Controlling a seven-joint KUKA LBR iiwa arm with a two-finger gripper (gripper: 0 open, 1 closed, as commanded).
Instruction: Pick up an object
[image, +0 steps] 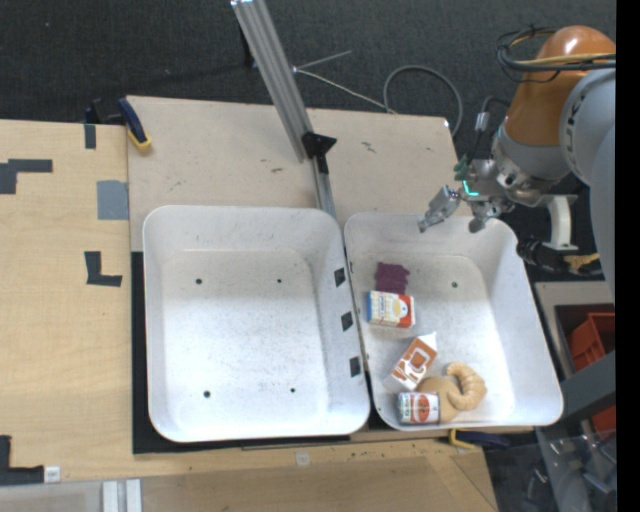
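Objects for picking lie in the right bin (500, 300): one purple block (392, 275), two small cartons (390, 309) (413, 362), one can (419, 407) and one tan ring-shaped toy (459, 388) partly overlapping the can. All sit well apart from the gripper (456, 214), which hangs spread open over the bin's far rim, holding nothing. One left bin (240, 320) sits beside it on the counter (60, 300).
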